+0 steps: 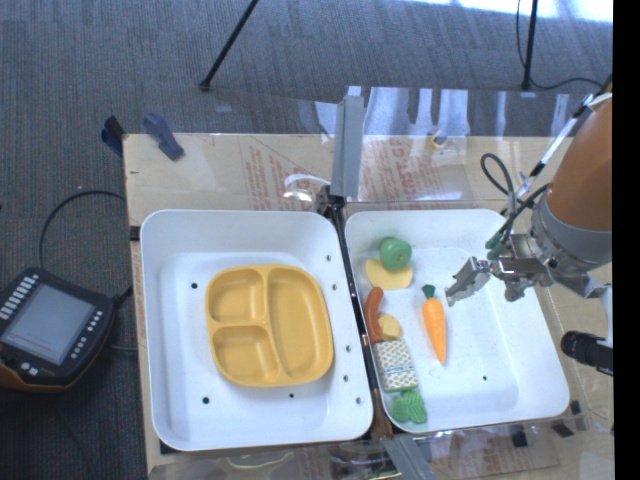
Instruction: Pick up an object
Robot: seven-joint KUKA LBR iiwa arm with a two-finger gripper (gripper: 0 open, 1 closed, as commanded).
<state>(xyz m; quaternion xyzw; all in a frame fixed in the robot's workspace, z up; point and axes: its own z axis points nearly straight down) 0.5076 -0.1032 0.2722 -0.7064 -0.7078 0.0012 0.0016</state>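
The right bin (520, 388) holds several toy foods. A green round fruit (395, 253) rests on a pale yellow piece (388, 276) near the bin's far left. Below them lie a reddish sausage (373, 311), a small patterned box (397, 364) and a green leafy piece (408, 406). An orange carrot (434, 328) with a green top lies lengthwise in the middle. My gripper (492, 282) hangs over the right bin, just right of the carrot's top. It stands open with nothing between its fingers.
The left bin (170, 408) carries a yellow divided plate (268, 324). A metal divider post (346, 153) rises where the two bins meet at the back. Bare white floor lies right of the carrot in the right bin. A teach pendant (45, 326) sits on the floor at left.
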